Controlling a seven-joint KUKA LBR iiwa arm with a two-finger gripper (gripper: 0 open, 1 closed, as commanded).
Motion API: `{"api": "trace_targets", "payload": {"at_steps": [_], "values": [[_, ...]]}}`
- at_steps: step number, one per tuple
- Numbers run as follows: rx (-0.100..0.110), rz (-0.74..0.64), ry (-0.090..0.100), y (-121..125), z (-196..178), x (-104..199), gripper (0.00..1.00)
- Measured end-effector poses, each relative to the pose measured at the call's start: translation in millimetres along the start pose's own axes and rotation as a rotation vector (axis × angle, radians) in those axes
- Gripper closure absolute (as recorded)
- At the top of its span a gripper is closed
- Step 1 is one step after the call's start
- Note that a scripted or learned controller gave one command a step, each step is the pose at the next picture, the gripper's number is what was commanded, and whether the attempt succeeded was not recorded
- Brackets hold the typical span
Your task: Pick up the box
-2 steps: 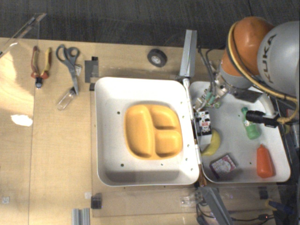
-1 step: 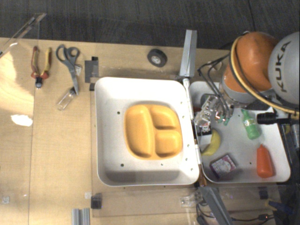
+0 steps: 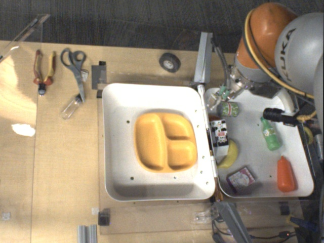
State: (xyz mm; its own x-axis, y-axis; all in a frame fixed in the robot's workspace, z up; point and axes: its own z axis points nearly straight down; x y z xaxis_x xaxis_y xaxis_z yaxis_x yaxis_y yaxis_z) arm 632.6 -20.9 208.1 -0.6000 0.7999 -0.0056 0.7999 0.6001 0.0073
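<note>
Two white bins are sitting side by side on my wooden bench, and I am hovering my gripper (image 3: 226, 92) over the right bin's (image 3: 251, 115) far left corner; whether it is open or closed, I cannot tell. To do this well, I am judging I should centre above the box (image 3: 241, 179) and descend squarely. It is lying near the front edge, small, purplish, slightly skewed, just beside a banana (image 3: 229, 156).
</note>
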Motion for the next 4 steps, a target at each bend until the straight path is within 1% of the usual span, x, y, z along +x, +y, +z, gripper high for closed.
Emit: {"api": "trace_targets", "payload": {"at_steps": [1, 2, 3, 4], "values": [[0.000, 0.041, 0.001, 34.5, -63.4, 25.5, 1.00], [0.002, 0.131, 0.002, 65.2, -41.9, 26.4, 1.00], [0.000, 0.066, 0.000, 33.3, -152.7, -10.2, 1.00], [0.006, 0.487, 0.002, 31.0, -83.9, -20.8, 1.00]]}}
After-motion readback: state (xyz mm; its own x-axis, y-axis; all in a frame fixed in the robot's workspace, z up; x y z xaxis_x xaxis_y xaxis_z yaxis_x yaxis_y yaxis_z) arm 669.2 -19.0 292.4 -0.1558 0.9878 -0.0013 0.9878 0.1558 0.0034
